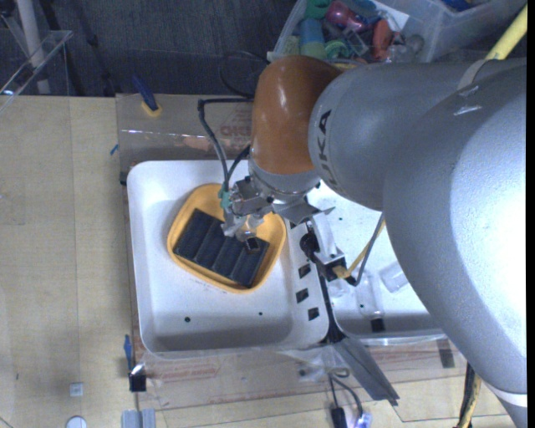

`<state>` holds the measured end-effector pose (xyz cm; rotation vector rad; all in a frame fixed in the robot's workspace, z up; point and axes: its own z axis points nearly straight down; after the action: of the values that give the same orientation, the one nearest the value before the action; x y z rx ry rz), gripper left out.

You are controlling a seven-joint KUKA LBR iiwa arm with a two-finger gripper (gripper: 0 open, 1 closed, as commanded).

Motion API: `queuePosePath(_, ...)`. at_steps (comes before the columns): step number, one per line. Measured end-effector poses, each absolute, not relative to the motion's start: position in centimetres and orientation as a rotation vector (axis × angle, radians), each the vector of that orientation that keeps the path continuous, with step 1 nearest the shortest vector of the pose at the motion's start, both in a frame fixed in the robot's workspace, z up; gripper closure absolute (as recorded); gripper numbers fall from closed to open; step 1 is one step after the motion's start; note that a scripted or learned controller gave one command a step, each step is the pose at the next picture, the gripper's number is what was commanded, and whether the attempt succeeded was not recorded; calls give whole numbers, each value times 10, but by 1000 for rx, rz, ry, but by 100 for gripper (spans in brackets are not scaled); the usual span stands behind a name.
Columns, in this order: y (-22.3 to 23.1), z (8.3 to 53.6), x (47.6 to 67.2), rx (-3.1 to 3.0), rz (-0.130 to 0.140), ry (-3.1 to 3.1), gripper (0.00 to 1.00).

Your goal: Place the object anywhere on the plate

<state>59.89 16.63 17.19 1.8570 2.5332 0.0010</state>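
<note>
Left bin (159, 318) holds a yellow plate (185, 219) in its far half. A dark ribbed object (213, 247), flat and rectangular, lies on the plate, covering most of its middle and set at a diagonal. It looks like a black slab with parallel ridges.

Tool (241, 224) sits over the right end of that object, at or just above its surface. Fingers are too small and cluttered to read, so I can't tell whether they're apart, together or clamped on anything. Contact with the object is also unclear.

Arm (401, 142) comes in from the right, its orange band (284, 109) directly above the tool, and covers most of the right bin (393, 322). Black cable (219, 159) runs from the far side down to the wrist.

Wooden counter (58, 251) is to the left. A clear tub of coloured items (343, 25) sits at the far edge.
</note>
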Motion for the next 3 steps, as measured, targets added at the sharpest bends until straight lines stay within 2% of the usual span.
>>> queuePosePath(1,175,181,598,1666,3,2661,100)
queuePosePath(2,161,168,605,1519,-1,2752,100)
queuePosePath(3,151,182,606,1421,4,2799,100)
